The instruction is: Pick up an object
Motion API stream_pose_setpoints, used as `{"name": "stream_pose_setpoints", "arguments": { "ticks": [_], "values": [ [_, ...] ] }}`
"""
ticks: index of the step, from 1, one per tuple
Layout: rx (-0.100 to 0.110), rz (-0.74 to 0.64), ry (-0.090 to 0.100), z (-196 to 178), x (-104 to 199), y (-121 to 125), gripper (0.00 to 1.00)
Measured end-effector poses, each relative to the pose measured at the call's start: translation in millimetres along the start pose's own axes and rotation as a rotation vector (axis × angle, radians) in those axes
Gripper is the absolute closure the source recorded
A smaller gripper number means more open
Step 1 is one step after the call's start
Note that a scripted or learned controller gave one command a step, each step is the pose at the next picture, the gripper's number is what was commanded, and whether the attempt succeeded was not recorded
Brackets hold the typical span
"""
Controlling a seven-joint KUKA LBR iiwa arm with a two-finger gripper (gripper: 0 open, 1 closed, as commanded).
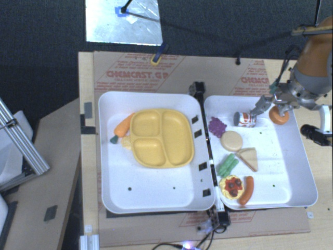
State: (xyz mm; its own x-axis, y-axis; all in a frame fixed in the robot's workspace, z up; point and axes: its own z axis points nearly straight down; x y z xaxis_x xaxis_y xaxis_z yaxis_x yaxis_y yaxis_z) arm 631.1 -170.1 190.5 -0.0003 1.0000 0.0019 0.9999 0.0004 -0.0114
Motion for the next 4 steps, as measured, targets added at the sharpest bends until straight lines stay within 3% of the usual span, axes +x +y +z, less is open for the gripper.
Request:
{"name": "stream_pose_setpoints", "arguments": {
  "ticks": [1,3,4],
  "values": [
    [-0.013,-0.002,-0.002,-8,0,3,0.0],
    [-0.002,-0.003,0.0,101,-4,9,0.0],
    [-0.007,-0.004,-0.002,103,-4,10,0.0]
  ]
}}
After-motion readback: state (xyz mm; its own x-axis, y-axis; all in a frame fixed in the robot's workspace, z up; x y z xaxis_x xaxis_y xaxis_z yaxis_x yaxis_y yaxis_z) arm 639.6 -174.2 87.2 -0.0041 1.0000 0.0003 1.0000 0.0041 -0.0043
